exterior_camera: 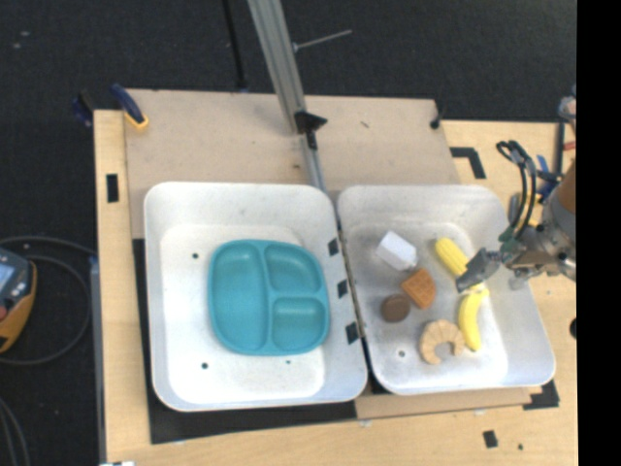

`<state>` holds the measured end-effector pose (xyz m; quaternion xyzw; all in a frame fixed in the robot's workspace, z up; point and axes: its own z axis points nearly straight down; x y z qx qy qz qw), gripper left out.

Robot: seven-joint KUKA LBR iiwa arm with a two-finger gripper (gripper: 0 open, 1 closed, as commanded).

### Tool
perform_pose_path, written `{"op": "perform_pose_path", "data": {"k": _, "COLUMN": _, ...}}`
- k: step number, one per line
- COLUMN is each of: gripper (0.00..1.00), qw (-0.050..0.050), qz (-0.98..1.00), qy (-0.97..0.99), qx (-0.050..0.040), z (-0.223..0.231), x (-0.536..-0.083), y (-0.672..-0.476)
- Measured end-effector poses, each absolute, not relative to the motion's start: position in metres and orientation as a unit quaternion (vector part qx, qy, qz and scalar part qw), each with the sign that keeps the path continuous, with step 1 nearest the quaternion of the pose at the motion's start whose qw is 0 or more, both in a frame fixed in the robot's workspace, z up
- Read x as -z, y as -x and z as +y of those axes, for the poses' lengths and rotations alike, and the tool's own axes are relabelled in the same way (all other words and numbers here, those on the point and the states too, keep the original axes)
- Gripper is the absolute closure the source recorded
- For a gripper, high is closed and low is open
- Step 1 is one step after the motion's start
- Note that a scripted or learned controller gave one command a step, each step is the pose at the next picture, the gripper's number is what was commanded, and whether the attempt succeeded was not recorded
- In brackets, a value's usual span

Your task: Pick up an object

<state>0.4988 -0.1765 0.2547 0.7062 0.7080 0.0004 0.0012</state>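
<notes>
— So, nearest us first: what do we have in the right bin (524, 357)?

— At its near side we see a croissant (439, 340), and just right of it a banana (472, 316) lying with its long axis running near to far, slightly bowed.

— And the gripper (477, 268)?

— We see it just beyond the banana's far end, reaching in from the right. One dark finger slants down towards the left. We cannot tell whether the jaws are released or clenched; nothing shows between them.

— Which thing do we judge it is after?

— Likely the banana or the corn (450, 255). The banana lies straight towards us from the gripper; the corn sits just to its left and a little farther, its long axis slanting.

— Anything else close by?

— A brown ball (395, 308) and a waffle (419, 287) further left, touching or nearly so, then a white block (396, 250) farther off. The teal tray (268, 295) lies in the left bin (175, 260), well apart.

— So the move turns on what?

— On closing across the banana's width, we think.
</notes>
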Motion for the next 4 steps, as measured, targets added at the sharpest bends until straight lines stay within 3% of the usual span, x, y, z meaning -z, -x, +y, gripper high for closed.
{"op": "perform_pose_path", "data": {"k": 3, "gripper": 0.0, "qw": -0.001, "qz": 0.707, "qy": -0.707, "qx": 0.001, "z": -0.175, "x": -0.106, "y": -0.502}}
{"op": "perform_pose_path", "data": {"k": 4, "gripper": 1.0, "qw": 0.002, "qz": 0.705, "qy": -0.709, "qx": -0.0007, "z": -0.177, "x": -0.12, "y": -0.504}}
